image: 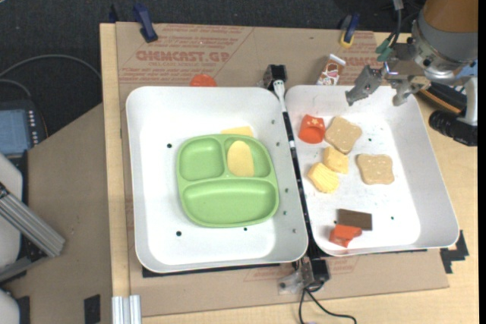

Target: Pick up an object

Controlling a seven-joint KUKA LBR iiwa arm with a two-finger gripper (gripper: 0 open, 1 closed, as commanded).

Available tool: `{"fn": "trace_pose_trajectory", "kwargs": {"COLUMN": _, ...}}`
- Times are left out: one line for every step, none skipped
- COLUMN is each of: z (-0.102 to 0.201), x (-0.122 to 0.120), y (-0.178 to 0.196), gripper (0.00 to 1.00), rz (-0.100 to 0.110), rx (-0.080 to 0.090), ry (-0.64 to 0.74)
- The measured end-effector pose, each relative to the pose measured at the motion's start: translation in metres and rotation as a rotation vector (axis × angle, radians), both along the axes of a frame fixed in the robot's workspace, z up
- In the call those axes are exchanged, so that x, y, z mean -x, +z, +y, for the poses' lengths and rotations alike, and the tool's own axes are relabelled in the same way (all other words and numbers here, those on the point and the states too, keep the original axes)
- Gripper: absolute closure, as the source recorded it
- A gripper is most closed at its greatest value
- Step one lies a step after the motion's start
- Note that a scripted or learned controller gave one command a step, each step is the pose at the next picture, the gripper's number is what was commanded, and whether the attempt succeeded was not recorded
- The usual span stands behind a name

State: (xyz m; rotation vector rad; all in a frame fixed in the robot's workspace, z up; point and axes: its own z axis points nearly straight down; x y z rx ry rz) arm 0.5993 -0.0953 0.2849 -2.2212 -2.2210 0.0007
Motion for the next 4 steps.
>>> {"fn": "trace_pose_trajectory", "kwargs": {"z": -0.055, "x": 0.012, "y": -0.174, "gripper": 0.0, "rz": 0.011, "rx": -0.001, "ry": -0.005}}
{"fn": "trace_pose_trajectory", "kwargs": {"z": 0.008, "x": 0.038, "y": -0.203, "gripper": 0.0, "rz": 0.008, "rx": -0.005, "ry": 0.004}}
{"fn": "trace_pose_trajectory", "kwargs": {"z": 0.003, "x": 0.036, "y": -0.19, "gripper": 1.0, "rz": -0.001, "rx": 0.0, "ry": -0.002}}
{"fn": "trace_pose_trajectory", "kwargs": {"z": 0.077, "x": -0.002, "y": -0.094, "gripper": 1.0, "rz": -0.013, "rx": -0.002, "ry": 0.009}}
